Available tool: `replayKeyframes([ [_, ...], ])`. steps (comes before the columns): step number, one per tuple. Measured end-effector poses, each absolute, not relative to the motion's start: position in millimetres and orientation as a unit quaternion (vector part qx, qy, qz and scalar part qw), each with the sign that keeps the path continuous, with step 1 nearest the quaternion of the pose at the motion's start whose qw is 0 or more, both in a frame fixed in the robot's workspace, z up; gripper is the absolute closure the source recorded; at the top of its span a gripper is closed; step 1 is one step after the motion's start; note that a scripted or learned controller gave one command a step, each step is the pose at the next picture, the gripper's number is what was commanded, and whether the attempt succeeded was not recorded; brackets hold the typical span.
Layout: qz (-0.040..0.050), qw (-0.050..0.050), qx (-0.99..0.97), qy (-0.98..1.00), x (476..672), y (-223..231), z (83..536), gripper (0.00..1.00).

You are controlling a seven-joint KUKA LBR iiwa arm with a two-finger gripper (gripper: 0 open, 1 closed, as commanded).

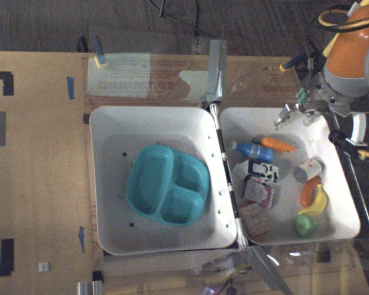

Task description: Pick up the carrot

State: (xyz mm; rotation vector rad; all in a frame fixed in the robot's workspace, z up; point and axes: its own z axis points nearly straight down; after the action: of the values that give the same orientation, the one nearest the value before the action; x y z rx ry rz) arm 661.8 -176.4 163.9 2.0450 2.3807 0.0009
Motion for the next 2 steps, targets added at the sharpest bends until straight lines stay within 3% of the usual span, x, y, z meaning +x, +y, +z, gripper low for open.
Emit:
replayKeyframes([
  [1, 0.0007, 0.001, 0.689, 0.725, 667.4, -165, 92, 0.0],
  [2, 0.0011, 0.002, 0.663, 0.749, 649.3, -149, 87, 0.0],
])
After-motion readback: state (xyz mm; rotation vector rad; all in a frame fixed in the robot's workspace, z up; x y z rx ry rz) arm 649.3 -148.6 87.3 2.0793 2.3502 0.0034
